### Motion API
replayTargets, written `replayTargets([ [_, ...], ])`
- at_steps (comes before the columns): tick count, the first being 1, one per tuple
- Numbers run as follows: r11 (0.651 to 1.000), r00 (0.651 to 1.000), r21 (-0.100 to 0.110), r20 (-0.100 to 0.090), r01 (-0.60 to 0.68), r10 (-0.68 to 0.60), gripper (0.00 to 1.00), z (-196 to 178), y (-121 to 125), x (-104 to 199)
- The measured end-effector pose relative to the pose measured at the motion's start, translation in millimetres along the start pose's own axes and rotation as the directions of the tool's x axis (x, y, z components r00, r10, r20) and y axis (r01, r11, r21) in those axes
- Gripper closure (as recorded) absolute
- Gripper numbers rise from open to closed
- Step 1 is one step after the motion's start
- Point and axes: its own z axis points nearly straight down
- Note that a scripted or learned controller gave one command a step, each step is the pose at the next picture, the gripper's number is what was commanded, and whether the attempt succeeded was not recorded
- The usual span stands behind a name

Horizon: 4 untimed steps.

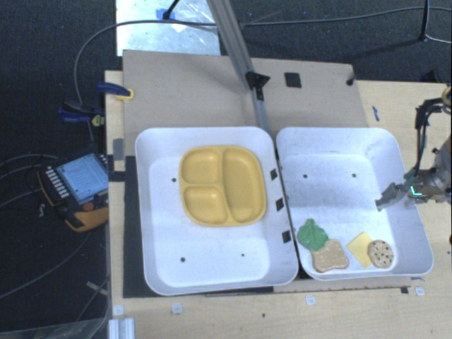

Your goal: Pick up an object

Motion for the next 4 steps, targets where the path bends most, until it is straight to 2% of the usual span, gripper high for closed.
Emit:
replayTargets([
  [1,1.000,1.000,-0.003,0.001,0.000,0.000,0.00,-1.1,0.8,-0.1],
  [3,1.000,1.000,0.001,-0.001,-0.003,0.003,0.00,108.3,-3.6,15.4],
  [4,1.000,1.000,-0.004,0.000,-0.003,0.003,0.00,122.9,-1.9,15.0],
])
